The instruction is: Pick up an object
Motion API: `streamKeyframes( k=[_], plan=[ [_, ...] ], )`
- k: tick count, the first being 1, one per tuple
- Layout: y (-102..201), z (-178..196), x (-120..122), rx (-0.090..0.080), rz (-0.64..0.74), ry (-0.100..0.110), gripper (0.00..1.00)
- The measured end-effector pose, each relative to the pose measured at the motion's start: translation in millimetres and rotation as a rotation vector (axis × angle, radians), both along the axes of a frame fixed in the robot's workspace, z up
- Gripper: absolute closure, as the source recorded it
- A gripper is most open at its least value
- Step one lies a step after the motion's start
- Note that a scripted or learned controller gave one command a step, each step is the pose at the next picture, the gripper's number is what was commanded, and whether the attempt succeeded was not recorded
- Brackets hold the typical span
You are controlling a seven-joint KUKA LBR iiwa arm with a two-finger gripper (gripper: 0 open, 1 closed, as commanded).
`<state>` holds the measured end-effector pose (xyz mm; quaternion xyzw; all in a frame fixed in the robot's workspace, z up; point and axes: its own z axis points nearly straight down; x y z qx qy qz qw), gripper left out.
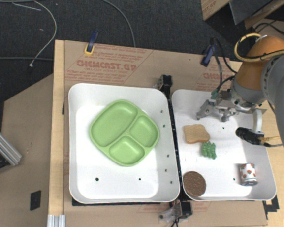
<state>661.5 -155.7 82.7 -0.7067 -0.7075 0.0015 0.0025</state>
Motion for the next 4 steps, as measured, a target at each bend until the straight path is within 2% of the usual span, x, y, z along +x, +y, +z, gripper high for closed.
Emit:
streamKeyframes(
  k=[1,2,3,4],
  plan=[
    [0,15,2,-0.001,0.001,-0.007,1.0],
    [0,65,-6,-0.002,-0.002,-0.01,1.0],
    [-2,130,-1,-0.004,0.0,-0.015,1.0],
    [-2,146,0,-0.003,0.0,-0.01,1.0]
  ],
)
